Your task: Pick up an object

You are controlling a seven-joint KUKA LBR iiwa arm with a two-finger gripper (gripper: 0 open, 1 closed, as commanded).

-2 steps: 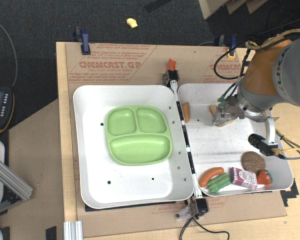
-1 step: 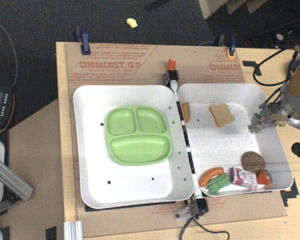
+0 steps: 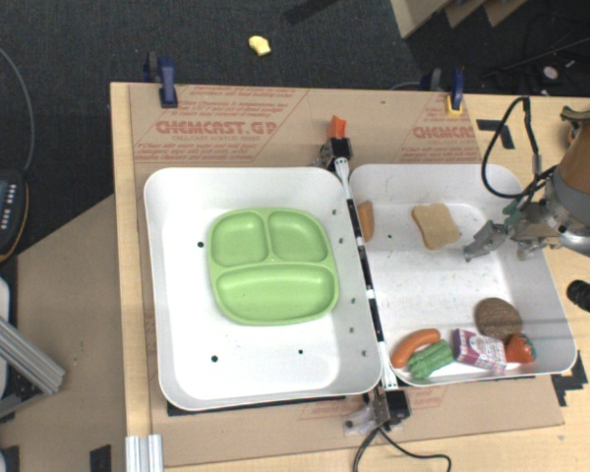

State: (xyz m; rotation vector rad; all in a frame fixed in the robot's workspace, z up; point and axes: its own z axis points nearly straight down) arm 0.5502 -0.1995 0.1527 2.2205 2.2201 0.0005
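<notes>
My gripper [image 3: 499, 245] hangs over the right bin [image 3: 544, 293] near its right wall, open, with nothing between its fingers. A tan bread slice [image 3: 436, 225] lies just left of it, apart from it. A small brown piece [image 3: 365, 220] rests against the bin's left wall. Along the front edge lie an orange sausage [image 3: 415, 344], a green item [image 3: 431, 360], a purple and white packet [image 3: 480, 350] and a red piece [image 3: 519, 349]. A round brown cookie [image 3: 498, 316] sits just behind the packet, below the gripper.
The left bin [image 3: 177, 293] holds a green divided plate [image 3: 272, 265]. A divider rail with black clips [image 3: 359, 254] runs between the bins. Black cables [image 3: 506, 155] loop above the arm at the right.
</notes>
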